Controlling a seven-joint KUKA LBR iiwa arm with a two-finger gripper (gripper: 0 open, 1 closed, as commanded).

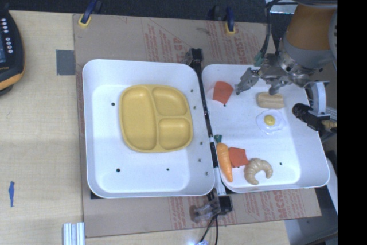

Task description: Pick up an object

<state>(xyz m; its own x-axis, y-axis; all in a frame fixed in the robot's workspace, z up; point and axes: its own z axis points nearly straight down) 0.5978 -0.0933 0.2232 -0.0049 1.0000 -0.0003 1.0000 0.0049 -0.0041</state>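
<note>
Camera view, from the left: a yellow divided plate (155,118) lies in the left bin (92,123) on the worktop. At the right bin's (309,178) near-left corner sit a carrot (225,162), a red block (237,156) and a croissant (257,170); a red wedge (222,92) lies upper left, a fried egg (270,120) mid-bin. The gripper (259,82) hovers with jaws spread, grasping nothing, just above the bread roll (270,101). It looks light, stiff, smooth plastic; pinching across its narrow middle seems safest.

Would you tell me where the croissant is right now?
The croissant lies in the right bin, near its front edge, just right of the carrot and red piece, below the fried egg.
</note>
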